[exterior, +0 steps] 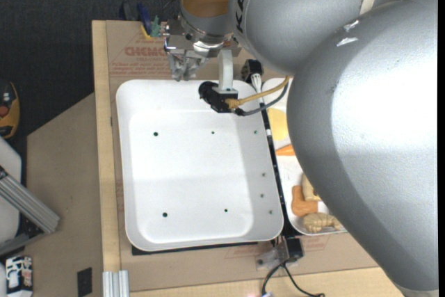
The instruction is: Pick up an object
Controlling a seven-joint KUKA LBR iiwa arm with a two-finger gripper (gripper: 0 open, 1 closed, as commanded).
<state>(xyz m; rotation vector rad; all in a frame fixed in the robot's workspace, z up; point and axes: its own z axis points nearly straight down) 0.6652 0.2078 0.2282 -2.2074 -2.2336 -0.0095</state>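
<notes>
Claw (182, 69) up at the far edge of the left bin (139, 170); hard to tell if open or shut. Nothing seen in its grip. Orange and tan things (306, 202) in the right bin (295, 225), near the table's (104, 115) right side, half hidden under the big grey arm (361, 115).
</notes>
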